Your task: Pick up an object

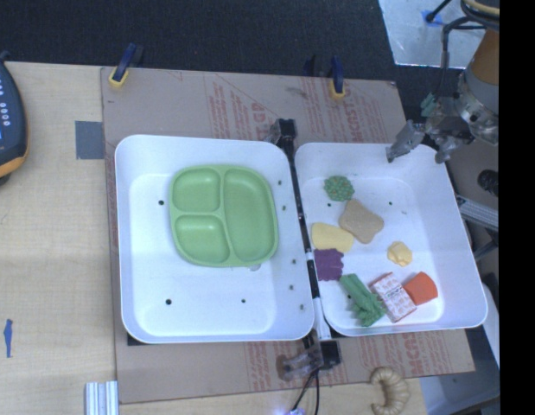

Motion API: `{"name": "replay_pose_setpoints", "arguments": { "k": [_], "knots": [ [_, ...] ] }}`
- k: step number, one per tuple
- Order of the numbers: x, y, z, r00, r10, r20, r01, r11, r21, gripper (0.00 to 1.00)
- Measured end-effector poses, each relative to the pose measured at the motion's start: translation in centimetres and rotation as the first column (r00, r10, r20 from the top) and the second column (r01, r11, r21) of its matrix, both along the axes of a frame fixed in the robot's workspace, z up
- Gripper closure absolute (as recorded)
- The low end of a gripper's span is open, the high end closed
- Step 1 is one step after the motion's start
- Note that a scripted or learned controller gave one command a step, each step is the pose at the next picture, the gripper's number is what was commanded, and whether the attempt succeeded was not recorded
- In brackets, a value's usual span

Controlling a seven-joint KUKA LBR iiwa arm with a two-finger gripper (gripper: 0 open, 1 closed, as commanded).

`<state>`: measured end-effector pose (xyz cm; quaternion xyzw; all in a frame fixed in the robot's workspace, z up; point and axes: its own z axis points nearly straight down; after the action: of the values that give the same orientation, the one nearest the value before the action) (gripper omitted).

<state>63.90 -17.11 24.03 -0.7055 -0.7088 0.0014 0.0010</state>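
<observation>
Nearest the camera, a tan curled piece lies on the table. Right bin holds an orange block. End effector hovers, fingers apart, clamping nothing.

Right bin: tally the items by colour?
Right bin:
Green: 2, round piece, long piece
Yellow: 2, flat piece, small lump
Tan: 1
Purple: 1
Orange: 1
Red-and-white packet: 1
Total: 8
</observation>
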Motion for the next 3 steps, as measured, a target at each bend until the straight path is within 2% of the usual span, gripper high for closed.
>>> {"name": "replay_pose_setpoints", "arguments": {
  "k": [1, 2, 3],
  "knots": [
    [-4.5, 2.3, -13.0, 1.000, 0.000, -0.016, 0.000, 1.000, 0.004, 0.00],
    [-6.3, 4.7, -15.0, 1.000, 0.002, -0.005, -0.002, 1.000, 0.002, 0.00],
    [-6.2, 4.4, -13.8, 1.000, 0.001, -0.002, -0.001, 1.000, -0.001, 1.00]
  ]
}}
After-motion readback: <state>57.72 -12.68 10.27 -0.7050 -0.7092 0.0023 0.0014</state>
